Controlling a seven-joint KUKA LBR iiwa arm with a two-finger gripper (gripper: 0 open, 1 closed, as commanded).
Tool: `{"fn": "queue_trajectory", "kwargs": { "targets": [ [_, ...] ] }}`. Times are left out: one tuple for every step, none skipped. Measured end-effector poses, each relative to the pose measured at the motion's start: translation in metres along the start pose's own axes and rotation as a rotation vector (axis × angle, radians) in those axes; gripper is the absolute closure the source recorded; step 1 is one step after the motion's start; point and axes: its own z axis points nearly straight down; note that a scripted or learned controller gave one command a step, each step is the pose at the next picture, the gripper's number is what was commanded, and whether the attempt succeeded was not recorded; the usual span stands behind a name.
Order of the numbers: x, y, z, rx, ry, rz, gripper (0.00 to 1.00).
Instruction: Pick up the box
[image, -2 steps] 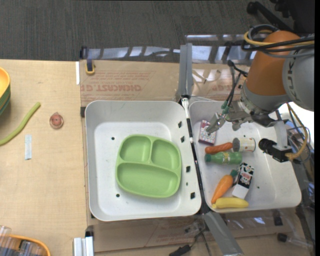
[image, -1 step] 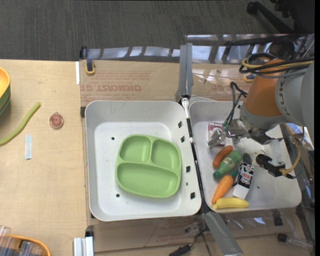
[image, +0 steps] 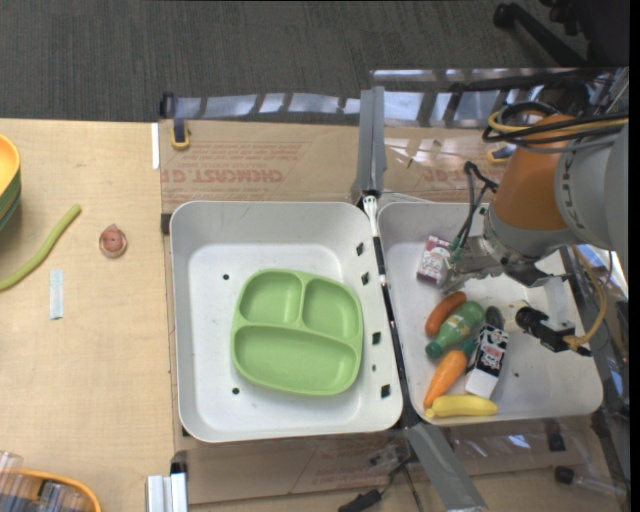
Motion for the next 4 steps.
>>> {"fn": "queue_trajectory", "kwargs": {
  "targets": [
    [0.0,0.001,0.0,-0.001,0.0,-0.001,0.0],
    [-0.008,0.025,0.008,-0.004,-0.001,-0.007,0.0],
    [-0.008,0.025,-0.001,-0.005,-0.002,-0.008,1.0],
    [0.037,0.071,-0.093,-0.004,-0.002,0.012,1.0]
  ]
}}
